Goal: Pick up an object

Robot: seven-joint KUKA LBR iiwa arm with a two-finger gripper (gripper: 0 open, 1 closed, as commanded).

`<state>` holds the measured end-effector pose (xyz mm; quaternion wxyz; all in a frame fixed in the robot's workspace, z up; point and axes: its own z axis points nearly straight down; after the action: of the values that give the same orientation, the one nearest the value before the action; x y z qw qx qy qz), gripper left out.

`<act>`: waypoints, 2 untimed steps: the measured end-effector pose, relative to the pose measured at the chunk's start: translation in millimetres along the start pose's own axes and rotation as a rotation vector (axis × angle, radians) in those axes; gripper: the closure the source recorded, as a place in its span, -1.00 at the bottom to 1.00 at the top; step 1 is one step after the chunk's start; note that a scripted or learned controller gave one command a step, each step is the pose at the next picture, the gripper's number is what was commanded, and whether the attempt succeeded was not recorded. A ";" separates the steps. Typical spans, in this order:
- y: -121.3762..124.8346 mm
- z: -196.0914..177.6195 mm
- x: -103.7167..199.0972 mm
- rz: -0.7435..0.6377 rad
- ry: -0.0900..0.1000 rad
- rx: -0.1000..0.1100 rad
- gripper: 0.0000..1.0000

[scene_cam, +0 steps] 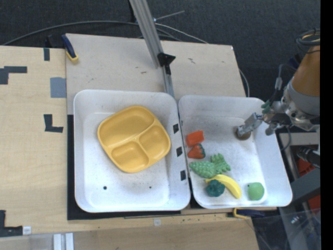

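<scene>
Clearly nothing is picked yet: the gripper (244, 132) hangs low over the right bin (270, 158), near its far right side, and I cannot tell whether it is released or clenched; nothing shows in its grasp. The toys lie in a cluster toward that bin's near left part: a red piece (194, 137), a strawberry (196, 151) touching it, a green leafy toy (210, 166), a banana (227, 184), a dark green piece (215, 189) against the banana, and a lime (255, 191) apart at the near right. All look like light, stiff plastic with smooth, likely slippery skins. The lime stands free but could roll; squeeze it across its middle. The banana wants a grip across its narrow body. A yellow tray (134, 138) sits in the left bin (86, 155).
</scene>
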<state>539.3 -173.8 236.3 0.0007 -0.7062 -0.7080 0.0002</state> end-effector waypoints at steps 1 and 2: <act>0.0 -0.1 -0.1 0.000 0.000 0.000 -1.00; -10.4 51.1 -3.1 0.002 0.000 0.006 -1.00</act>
<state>528.9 -176.9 185.2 0.0026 -0.7070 -0.7072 0.0022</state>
